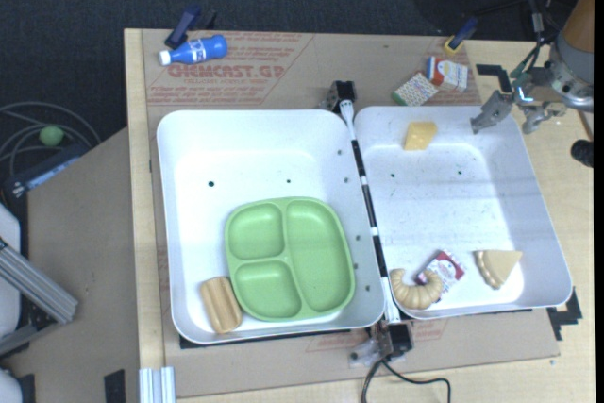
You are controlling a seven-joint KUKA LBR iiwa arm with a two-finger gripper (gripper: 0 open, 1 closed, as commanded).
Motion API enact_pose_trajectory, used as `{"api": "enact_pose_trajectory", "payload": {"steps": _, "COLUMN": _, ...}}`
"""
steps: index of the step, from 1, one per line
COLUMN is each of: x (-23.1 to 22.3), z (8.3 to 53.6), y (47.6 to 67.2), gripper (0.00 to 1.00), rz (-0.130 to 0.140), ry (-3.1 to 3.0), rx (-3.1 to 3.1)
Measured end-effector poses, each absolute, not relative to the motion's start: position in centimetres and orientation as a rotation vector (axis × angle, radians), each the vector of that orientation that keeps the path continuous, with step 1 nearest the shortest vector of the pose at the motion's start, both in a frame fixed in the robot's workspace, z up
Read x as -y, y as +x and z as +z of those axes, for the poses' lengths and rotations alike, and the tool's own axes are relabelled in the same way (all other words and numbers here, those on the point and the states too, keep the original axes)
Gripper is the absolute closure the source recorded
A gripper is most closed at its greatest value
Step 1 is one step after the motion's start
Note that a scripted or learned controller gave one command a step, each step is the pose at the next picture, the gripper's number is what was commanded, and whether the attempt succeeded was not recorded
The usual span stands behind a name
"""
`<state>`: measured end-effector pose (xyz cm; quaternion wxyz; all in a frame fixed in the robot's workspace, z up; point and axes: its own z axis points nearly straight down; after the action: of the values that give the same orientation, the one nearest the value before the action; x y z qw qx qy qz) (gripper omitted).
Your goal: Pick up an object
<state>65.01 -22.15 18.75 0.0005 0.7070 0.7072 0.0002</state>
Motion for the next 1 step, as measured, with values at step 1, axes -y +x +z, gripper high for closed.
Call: {"api": "enact_pose_trajectory", "payload": {"steps": 1, "x": 16.65, "z": 14.86, "y": 63.73, "gripper": 0.00, "rz": 0.000, "ry": 2.220, "rx": -2.225}}
